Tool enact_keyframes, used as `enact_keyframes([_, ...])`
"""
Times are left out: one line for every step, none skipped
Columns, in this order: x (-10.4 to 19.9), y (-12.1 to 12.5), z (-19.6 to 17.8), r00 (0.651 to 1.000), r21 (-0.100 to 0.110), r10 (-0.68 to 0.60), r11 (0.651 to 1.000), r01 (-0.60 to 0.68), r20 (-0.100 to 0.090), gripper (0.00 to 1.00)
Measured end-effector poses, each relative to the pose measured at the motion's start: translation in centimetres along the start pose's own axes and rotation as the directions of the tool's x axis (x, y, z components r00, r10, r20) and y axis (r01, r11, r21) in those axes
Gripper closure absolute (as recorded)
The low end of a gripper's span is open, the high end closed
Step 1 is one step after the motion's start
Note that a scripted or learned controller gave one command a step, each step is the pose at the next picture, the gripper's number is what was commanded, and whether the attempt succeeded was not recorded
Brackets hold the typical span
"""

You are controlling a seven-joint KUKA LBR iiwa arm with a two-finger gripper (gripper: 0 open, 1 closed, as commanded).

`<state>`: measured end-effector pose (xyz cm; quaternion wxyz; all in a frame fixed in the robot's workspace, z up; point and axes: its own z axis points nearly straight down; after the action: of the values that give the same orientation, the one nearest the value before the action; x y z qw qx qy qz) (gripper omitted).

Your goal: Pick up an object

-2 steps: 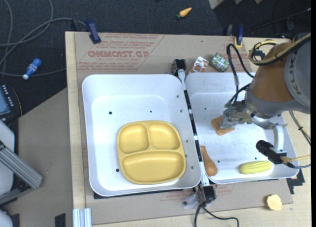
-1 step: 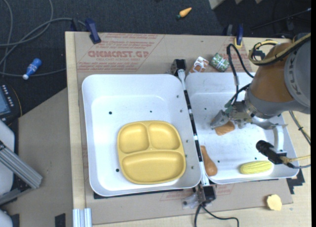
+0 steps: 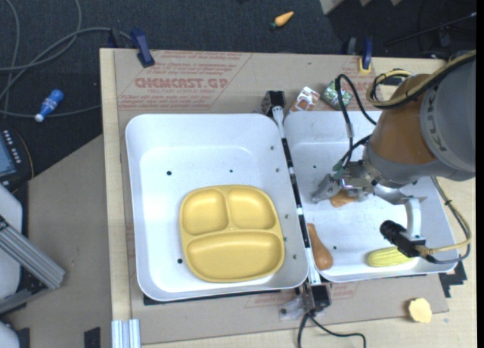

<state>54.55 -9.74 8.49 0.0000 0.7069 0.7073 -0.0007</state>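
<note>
So the arm [image 3: 431, 127] is reaching into the right bin [image 3: 318, 135], and the yellow divided plate [image 3: 229, 231] sits in the left bin [image 3: 151, 150]. The end effector [image 3: 344, 186] is down low over a small orange-brown piece [image 3: 342, 200]; fingers look spread a bit, and I can't say they've got it. Risk I see: it closes beside the piece and nudges it away. Corn cob [image 3: 391, 257] lies near-right, carrot-ish thing [image 3: 319, 248] against the left wall.

Dark carpet floor [image 3: 189, 6] w/ cables [image 3: 45, 6]
</note>
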Motion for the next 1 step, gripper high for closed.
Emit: enact_keyframes([-0.09,0.15,-1.18,1.000,-0.006,0.002,1.000,-0.002,0.002,1.00])
